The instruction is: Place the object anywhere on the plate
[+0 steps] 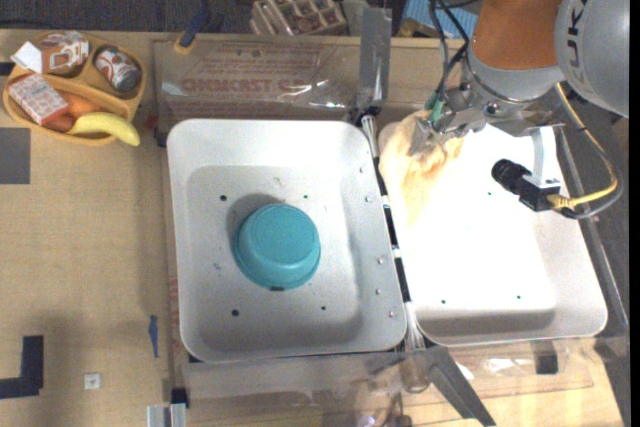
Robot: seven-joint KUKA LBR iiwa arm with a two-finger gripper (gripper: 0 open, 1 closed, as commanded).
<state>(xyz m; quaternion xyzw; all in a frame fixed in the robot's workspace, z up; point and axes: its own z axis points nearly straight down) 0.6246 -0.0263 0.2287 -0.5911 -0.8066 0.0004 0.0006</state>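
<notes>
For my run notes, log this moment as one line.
tool: over right bin's back-left corner | object: pale cloth under tool, grasp unclear | plate: teal, left bin

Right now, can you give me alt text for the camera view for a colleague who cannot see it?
The gripper sits over the far left corner of the right bin, at a pale yellowish object lying there. A teal plate rests in the middle of the left bin.

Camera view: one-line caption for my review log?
Gripper at a pale yellowish object in the right bin; teal plate in the left bin.
</notes>
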